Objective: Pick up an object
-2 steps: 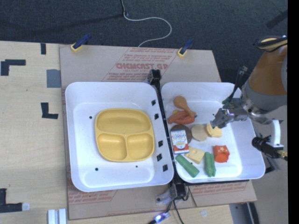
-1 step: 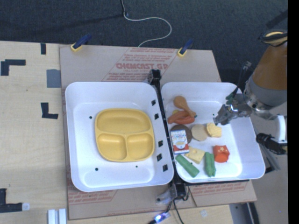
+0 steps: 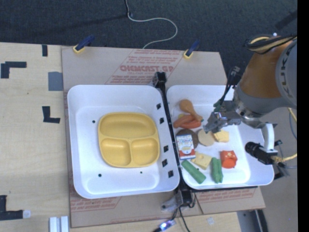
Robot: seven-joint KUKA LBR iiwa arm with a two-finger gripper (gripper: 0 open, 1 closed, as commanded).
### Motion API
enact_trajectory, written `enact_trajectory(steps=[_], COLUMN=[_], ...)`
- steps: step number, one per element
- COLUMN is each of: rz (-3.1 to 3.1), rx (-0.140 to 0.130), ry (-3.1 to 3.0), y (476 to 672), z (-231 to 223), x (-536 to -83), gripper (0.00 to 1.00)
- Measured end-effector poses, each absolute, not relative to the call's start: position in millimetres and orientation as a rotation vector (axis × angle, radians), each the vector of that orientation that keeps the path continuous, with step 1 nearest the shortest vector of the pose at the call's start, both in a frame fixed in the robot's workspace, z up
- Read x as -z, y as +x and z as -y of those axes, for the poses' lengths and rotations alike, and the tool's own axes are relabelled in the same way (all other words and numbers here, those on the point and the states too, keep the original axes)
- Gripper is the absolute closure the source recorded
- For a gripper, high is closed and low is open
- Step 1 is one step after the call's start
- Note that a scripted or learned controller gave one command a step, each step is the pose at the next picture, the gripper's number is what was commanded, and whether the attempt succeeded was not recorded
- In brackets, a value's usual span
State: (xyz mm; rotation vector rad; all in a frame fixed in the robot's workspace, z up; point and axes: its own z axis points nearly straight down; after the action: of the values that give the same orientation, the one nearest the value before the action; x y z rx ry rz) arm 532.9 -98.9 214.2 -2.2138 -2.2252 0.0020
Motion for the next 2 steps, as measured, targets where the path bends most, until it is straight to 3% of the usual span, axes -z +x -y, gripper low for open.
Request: enact_trajectory(steps=[1, 2], rz=[2.228, 2.227], rx=[0.001, -0.003], ry=[-2.212, -2.21], y=[539.8, 528.3], z=[46.4, -17.1], x=[-226.0, -224.2], gripper=[1.0, 1.0])
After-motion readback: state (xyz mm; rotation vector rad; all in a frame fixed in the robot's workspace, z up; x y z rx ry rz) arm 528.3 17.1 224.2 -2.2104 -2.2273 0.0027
